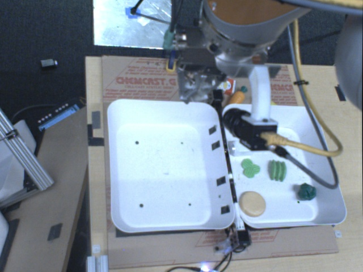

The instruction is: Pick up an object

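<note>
My gripper [197,89] hangs over the far edge of the left bin [115,169], near the divide between the two bins, and its metal end is blurred. In the right bin [332,204] lie a light green leafy piece [249,168], a green ribbed piece [277,170], a dark green lump [307,192] and a tan round disc [253,203]. An orange item [237,97] shows at the far end of the right bin, just right of the gripper and partly hidden by the arm.
A black cable fitting with a yellow hose [295,146] lies across the far part of the right bin. Black clips [222,181] line the wall between the bins. Cardboard [142,78] lies under both bins.
</note>
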